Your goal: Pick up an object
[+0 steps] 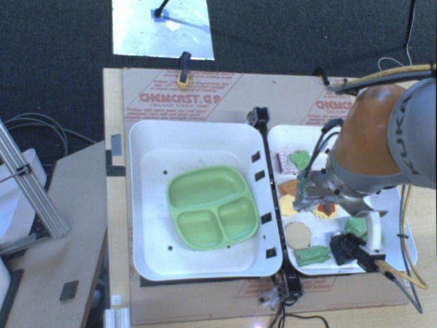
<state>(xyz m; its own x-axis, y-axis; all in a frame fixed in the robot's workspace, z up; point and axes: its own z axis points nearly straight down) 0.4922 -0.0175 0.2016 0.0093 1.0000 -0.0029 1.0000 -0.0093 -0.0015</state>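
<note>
My gripper (306, 195) hangs low over the middle of the right bin (285, 137), at the end of the grey arm with its orange band (369, 132). Right under and beside it lie an orange piece (288, 186), a yellow piece (289, 206) and a red and yellow piece (326, 210). Nearer the front rest a round tan cookie (298, 235) and a green toy (313, 255). Another green piece (355, 225) lies to the right. At the bin's back sit a green leafy toy (299, 160) and a small red and white packet (283, 162). The arm hides much of the bin's right half.
The left bin (157, 149) holds a light green divided plate (212, 207). A black divider with clips (268, 183) runs between the two bins. Beyond the bench lies a shiny metal sheet (162, 19).
</note>
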